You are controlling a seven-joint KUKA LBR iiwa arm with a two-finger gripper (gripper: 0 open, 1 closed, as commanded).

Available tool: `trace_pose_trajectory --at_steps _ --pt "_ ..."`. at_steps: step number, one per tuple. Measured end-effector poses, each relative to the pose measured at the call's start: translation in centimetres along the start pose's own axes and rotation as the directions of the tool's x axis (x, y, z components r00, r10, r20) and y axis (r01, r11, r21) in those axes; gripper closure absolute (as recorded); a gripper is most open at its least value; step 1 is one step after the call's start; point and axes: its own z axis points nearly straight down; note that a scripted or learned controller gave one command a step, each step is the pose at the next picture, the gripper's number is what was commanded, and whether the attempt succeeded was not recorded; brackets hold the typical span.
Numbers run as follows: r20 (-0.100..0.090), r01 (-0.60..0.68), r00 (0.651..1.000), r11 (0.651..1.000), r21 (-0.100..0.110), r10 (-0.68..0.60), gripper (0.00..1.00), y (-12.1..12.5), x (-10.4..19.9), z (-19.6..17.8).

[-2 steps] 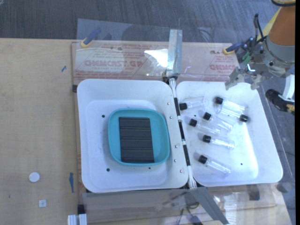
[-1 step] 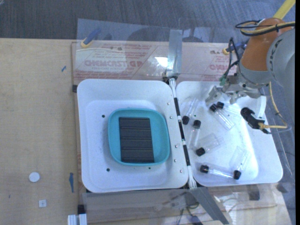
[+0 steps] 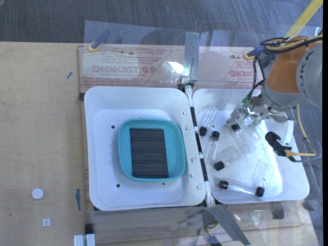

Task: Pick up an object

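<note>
Claw: your claw (image 3: 245, 111) sits low over the upper part of the right bin (image 3: 297, 188), among the vials; you cannot tell from this view whether it is spread or pressed together, and nothing is visibly pinched.
Task's things: clear vials with black caps lie scattered in the right bin; one capped vial (image 3: 241, 188) lies flat near the front edge, another (image 3: 228, 159) sits mid-bin, two more (image 3: 209, 122) near the divider, well apart from each other.
Risk, slipping: the vials look smooth, round and glassy; you should expect one to roll or squirt sideways if the claw closes off-centre.
Risk, seeing: clear bodies on a white bin give weak contrast; only the caps stand out, so a grasp aimed at a cap may catch too little.
Risk, crowding: vials just beside the claw lie at mixed angles; a descent could nudge a neighbour or trap two.
Risk, cable: a black connector (image 3: 274, 142) and yellow lead hang near the bin's right side; they could snag.
Left bin: a teal tray (image 3: 125, 137), rounded and matte, holds a dark ribbed block (image 3: 148, 152); flatter, harder to pinch.
Surface: pale wood-toned surface (image 3: 36, 111), smooth.
</note>
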Motion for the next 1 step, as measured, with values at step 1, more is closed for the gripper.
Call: trace_pose_trajectory --at_steps 1 --pt "0.0 -0.002 1.0 1.0 -0.002 0.002 1.0 0.1 -0.06 -0.96"
